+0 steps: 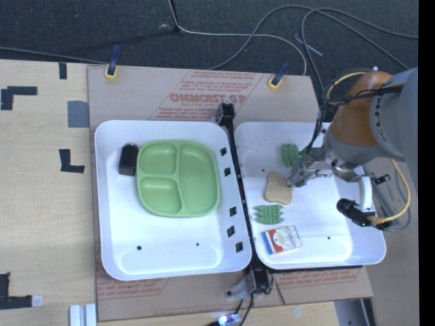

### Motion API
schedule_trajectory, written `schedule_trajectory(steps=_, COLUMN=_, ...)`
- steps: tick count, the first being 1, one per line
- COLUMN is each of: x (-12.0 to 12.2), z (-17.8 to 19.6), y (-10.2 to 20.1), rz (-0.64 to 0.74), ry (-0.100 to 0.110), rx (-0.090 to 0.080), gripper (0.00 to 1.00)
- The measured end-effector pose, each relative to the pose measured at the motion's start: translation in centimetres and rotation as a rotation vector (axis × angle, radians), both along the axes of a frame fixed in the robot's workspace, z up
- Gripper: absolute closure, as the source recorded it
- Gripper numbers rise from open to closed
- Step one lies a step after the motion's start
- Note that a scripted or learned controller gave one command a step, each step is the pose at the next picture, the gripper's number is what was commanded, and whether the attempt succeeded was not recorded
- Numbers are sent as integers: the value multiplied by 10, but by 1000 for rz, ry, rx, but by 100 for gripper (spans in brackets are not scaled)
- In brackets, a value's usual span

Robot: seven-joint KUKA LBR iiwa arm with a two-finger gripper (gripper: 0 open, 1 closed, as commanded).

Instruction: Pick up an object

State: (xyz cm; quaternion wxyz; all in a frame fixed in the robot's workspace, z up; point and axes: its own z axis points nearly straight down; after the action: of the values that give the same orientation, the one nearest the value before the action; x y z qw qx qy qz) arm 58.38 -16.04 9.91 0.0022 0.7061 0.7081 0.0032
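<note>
We are seeing the gripper point(296, 177) hovering in the right bin point(319, 250), just above a tan pad point(278, 189); we cannot tell its state. A green plate point(178, 178) is lying in the left bin point(163, 257).

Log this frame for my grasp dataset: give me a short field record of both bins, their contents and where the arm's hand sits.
left bin: pale green three-compartment plastic plate; small black block at the plate's left edge
right bin: tan bread-shaped piece; dark green leafy piece; light green toothed piece; small red, white and blue flat packet
hand: over the right bin, just right of the tan piece
hand contents: cannot tell
</note>
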Motion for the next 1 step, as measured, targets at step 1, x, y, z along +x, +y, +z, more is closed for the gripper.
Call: schedule_trajectory(steps=1, x=9, z=47, y=4, rz=-1, ry=5, rx=-2, gripper=100)
